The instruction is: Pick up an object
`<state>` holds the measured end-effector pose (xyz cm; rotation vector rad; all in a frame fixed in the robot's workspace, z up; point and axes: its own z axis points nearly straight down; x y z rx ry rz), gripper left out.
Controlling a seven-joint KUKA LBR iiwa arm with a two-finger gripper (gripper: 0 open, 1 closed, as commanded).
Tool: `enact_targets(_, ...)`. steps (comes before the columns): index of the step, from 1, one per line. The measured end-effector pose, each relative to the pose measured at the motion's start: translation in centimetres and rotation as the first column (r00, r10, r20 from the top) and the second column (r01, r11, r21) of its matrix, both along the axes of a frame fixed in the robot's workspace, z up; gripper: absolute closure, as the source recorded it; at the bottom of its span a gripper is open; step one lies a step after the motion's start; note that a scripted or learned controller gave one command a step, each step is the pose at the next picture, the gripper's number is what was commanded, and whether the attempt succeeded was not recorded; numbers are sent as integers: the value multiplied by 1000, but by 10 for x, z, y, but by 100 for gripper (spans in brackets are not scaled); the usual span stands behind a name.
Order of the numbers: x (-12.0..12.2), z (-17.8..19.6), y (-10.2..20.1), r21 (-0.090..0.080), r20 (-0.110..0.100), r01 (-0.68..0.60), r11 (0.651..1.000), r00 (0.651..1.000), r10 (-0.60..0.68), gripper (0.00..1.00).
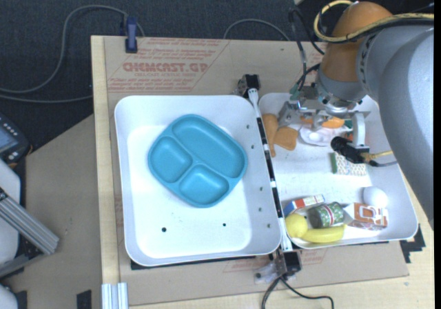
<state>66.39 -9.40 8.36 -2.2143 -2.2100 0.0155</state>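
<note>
Left bin point(207, 232), centre-left of frame: one blue divided plate point(196, 159), three compartments, sitting skewed with its long axis running upper left to lower right. Nothing in the compartments.

Right bin point(310, 176), right of centre, holds everything else:
- tan chunk point(282, 136) by the upper-left wall, just beside the divider. Its long axis runs roughly top to bottom of frame, and the top end tilts slightly left.
- pale disc point(317, 137) lies flat, just right of the chunk.
- small orange piece point(333, 122) above and right of the disc; shape is too hidden to give an axis.
- green-white packet point(350, 167) mid-bin, long axis left to right.
- white egg point(374, 196) at the lower right.
- the lower edge has a red-blue carton point(305, 203), a green can point(328, 215) on its side, a banana point(315, 234) and an orange-white box point(370, 216). The banana's long axis runs left to right along the wall, and the can touches it.

My claw point(322, 116) is at the upper end of the right bin, over the disc and the orange piece. The wrist blocks the view, so I can't tell whether it's spread or pressed together, or whether it touches either one.
</note>
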Motion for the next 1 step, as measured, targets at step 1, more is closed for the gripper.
enact_targets(1, -11, 1, -5, -2, 14, -2, 1000, 1000, 2, 0)
